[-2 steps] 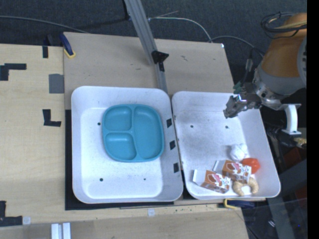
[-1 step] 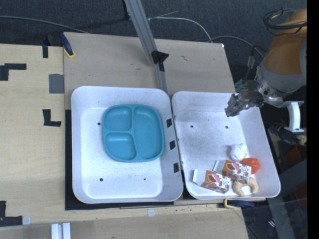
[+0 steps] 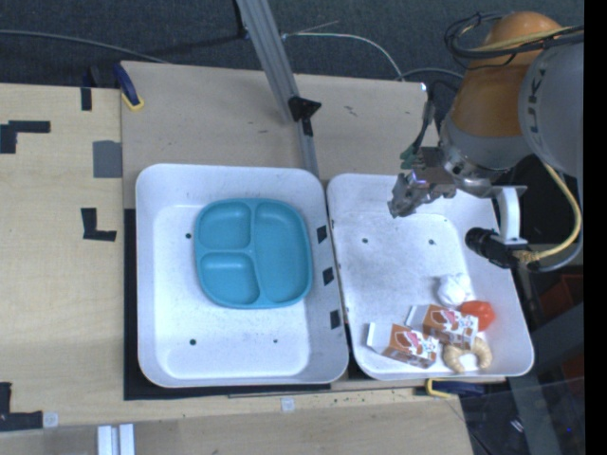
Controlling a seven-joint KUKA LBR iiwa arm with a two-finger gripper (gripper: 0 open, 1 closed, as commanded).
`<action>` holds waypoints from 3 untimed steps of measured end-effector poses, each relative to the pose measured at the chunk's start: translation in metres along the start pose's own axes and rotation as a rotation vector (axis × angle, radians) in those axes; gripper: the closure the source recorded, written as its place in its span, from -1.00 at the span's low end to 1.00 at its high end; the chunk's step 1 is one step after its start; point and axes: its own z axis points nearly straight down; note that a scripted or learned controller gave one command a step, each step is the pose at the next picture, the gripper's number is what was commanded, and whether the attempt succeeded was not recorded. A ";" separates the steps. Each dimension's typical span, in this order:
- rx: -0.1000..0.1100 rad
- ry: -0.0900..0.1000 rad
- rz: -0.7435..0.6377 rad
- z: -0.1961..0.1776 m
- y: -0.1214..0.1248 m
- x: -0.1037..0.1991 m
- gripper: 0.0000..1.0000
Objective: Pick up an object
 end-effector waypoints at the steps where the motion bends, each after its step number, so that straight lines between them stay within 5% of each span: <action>1: -0.002 0.000 0.000 -0.006 0.017 0.047 1.00; 3: -0.002 0.000 0.001 -0.010 0.052 0.142 1.00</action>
